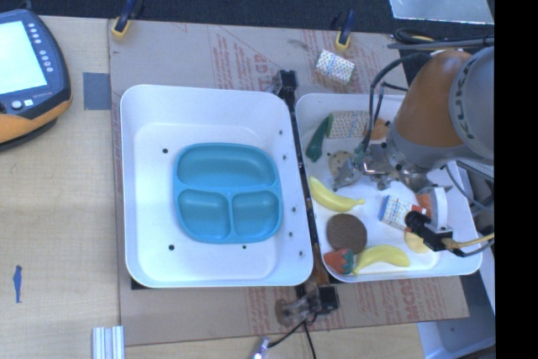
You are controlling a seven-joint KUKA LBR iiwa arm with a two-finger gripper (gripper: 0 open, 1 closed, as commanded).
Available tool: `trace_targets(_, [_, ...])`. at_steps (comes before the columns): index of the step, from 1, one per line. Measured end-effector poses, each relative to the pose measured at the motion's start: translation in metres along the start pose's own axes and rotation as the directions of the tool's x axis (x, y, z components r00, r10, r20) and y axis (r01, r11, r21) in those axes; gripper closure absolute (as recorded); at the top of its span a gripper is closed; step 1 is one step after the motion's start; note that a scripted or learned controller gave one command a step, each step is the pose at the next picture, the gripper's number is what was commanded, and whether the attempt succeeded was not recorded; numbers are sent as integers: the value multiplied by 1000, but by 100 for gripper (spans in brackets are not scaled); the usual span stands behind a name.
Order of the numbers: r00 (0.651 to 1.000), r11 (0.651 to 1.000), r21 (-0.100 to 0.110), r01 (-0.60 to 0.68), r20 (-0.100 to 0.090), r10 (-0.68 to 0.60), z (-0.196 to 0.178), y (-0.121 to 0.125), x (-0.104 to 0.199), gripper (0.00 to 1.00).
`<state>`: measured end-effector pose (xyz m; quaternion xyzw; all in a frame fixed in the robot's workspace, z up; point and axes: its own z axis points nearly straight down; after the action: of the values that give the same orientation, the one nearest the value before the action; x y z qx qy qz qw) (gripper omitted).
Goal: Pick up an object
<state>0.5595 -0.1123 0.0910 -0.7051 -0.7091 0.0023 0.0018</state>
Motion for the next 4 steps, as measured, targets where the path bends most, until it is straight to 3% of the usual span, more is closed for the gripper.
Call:
trace_targets(1, [1000, 1000, 10, -6, -3, 6, 1, 94, -4, 0])
trace_targets(2, [1000, 1000, -2, -4, -1, 4, -24, 46, -77, 0])
trace_targets(3, [1000, 1000, -2, -3, -2, 3, -93, -15, -100, 0])
trace_targets(4, [1000, 1000, 0, 0, -1, 0, -5, -30, -99, 0])
